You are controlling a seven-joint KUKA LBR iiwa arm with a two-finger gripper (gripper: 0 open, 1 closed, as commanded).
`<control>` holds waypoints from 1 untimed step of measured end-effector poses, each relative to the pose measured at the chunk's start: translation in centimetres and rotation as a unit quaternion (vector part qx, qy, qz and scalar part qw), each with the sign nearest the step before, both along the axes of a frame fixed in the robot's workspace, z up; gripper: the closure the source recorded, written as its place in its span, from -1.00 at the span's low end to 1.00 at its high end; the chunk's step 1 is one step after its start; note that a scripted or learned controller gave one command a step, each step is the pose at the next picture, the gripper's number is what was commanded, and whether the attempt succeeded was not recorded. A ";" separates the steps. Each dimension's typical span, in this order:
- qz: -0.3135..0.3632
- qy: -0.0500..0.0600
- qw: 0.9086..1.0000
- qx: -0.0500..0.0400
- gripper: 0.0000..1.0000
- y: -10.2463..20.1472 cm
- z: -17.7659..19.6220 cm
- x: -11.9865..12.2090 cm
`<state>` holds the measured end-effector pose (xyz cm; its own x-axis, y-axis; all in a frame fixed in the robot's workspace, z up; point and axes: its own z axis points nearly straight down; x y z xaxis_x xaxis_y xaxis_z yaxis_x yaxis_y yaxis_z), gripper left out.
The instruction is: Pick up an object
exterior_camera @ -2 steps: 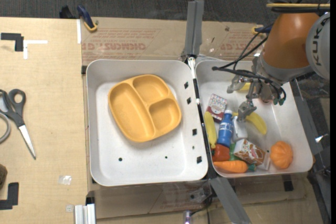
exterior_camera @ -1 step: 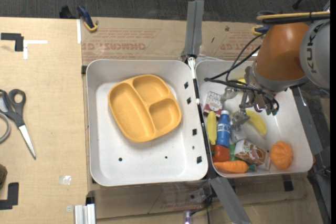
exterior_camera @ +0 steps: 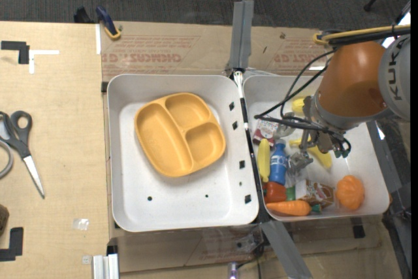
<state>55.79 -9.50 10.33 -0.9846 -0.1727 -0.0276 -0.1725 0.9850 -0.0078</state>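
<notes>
My gripper [exterior_camera: 302, 159] hangs low over the middle of the right bin [exterior_camera: 375, 140], under the orange wrist band. It is just right of a blue bottle [exterior_camera: 279, 164] and a yellow banana-like piece [exterior_camera: 263, 157]. Beneath it lie a red item [exterior_camera: 274, 191], a carrot [exterior_camera: 289, 208] and a brown snack packet [exterior_camera: 320, 193]. An orange fruit [exterior_camera: 350, 193] sits at the bin's front right. Another yellow piece [exterior_camera: 321, 156] pokes out to the right of the gripper. I see nothing clearly held.
The left bin [exterior_camera: 124, 160] holds an orange-yellow divided plate [exterior_camera: 181, 134]. Black cables loop from the wrist across the right bin. Scissors [exterior_camera: 25, 147] lie on the bench at far left. A grey divider bar [exterior_camera: 242, 36] runs between the bins at the back.
</notes>
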 end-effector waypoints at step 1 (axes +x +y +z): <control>-0.046 0.010 0.999 0.002 -1.00 -0.1 -1.0 -1.8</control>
